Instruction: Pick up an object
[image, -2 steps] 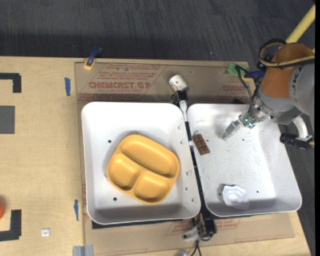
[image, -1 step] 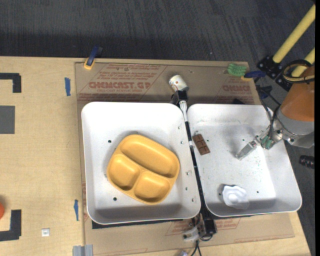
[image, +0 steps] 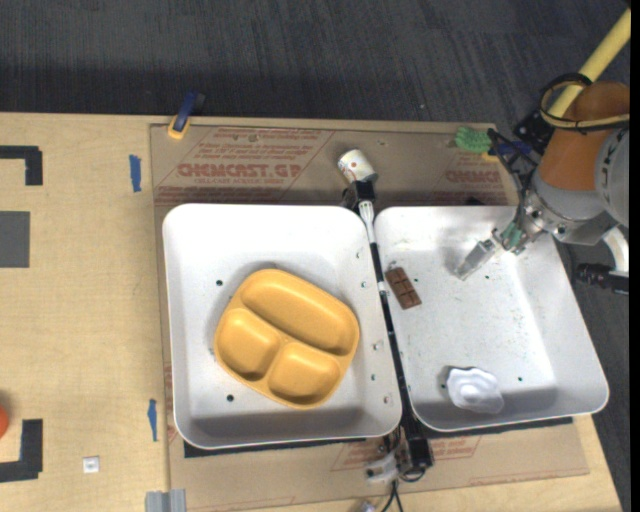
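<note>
A yellow divided plate (image: 287, 335) lies in the left bin (image: 190, 250), tilted toward the bin's middle. In the right bin (image: 560, 340) a small brown block (image: 402, 287) rests close to the left wall. A white crumpled object (image: 472, 388) sits near that bin's front edge. My gripper (image: 472, 260) is over the back half of the right bin, pointing down and left. It is to the right of the brown block and apart from it. Nothing shows in the gripper.
The grey arm with its orange band (image: 585, 140) reaches in over the right bin's back right corner. A black divider with a white-tipped fitting (image: 355, 165) runs between the bins. Cardboard (image: 250, 165) lies under both bins.
</note>
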